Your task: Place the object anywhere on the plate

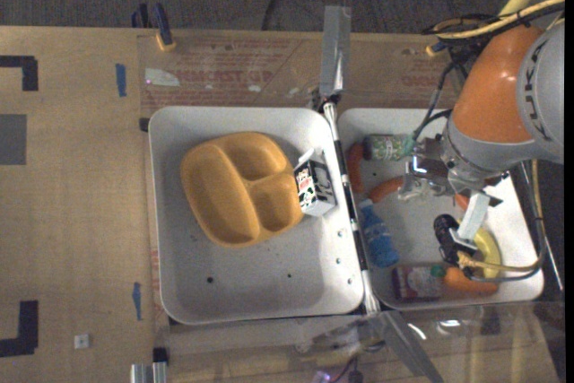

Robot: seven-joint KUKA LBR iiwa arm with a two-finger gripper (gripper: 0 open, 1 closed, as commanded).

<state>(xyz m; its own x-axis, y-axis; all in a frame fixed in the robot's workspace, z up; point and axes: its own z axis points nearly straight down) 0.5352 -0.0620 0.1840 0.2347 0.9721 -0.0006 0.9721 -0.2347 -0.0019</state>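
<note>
KUKA arm's gripper (421, 184) hangs low over the right bin (414, 233); whether its fingers are apart or together cannot be told. Just left of it lie an orange sausage-shaped piece (387, 189) and a green-labelled bottle (390, 146); below it are a blue item (377, 238) and a yellow item (489, 254). Well left, beyond the bin wall, a small carton (314, 184) leans against the yellow plate (229, 193) at its right rim.

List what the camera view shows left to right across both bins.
Plate → carton → blue item → gripper → banana. Sausage and can left out: they overlap the blue item.
</note>
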